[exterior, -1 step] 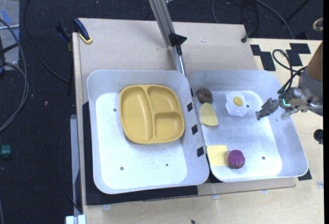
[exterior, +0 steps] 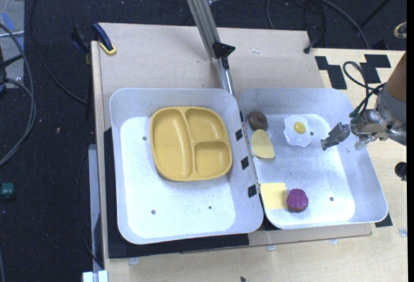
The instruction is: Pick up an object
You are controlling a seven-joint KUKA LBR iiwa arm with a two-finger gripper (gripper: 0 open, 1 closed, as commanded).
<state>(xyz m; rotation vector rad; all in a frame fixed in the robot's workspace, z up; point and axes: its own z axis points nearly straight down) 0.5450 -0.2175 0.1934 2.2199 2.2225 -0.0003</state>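
Observation:
The right bin holds several toy foods. A fried egg lies near its back, with a brown round piece to its left. A pale yellow slice sits just below that brown piece. A yellow square slab and a purple lump rest side by side near the front edge. My gripper hovers at the bin's right side, a short way right of the egg, with nothing seen in it.
A yellow divided plate fills the middle of the left bin. A slanted metal pole comes down to the back where the two bins meet. The arm enters over the right rim.

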